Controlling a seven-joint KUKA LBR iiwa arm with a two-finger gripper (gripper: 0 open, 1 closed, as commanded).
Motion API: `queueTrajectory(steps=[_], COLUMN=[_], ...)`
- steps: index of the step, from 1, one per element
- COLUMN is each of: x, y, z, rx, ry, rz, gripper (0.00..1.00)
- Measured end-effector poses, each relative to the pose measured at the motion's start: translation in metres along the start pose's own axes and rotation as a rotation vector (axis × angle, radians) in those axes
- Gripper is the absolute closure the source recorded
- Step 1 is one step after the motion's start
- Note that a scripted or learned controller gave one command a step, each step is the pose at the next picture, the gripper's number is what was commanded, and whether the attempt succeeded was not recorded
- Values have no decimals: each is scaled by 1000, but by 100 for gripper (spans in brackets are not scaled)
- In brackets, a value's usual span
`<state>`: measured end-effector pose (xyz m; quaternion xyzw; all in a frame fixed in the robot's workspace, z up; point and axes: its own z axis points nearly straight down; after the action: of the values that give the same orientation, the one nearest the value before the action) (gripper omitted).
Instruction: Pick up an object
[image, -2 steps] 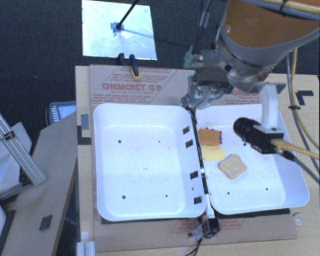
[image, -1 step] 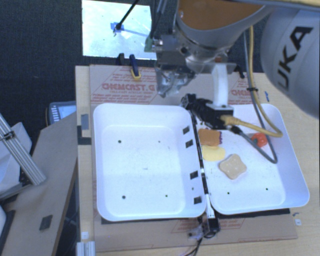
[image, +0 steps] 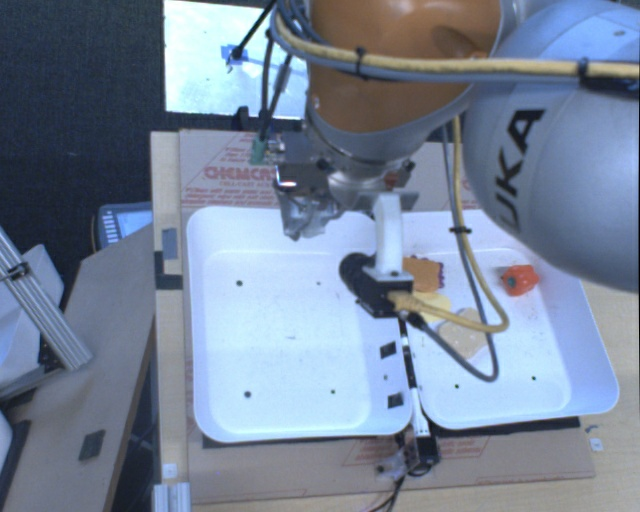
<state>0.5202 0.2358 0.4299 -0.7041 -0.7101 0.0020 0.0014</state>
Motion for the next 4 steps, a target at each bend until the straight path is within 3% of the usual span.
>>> queueTrajectory(steps=[1, 2, 3, 4], x=[-2, -2, -1, -1], y=[-36, -35, -31, 2], z=[124, 255, 147, 88], rx=[8, 6, -15, -14], ry=[-4, -4, 6, 4], rz=[8, 8, 4, 5], gripper=[100, 100, 100, 100])
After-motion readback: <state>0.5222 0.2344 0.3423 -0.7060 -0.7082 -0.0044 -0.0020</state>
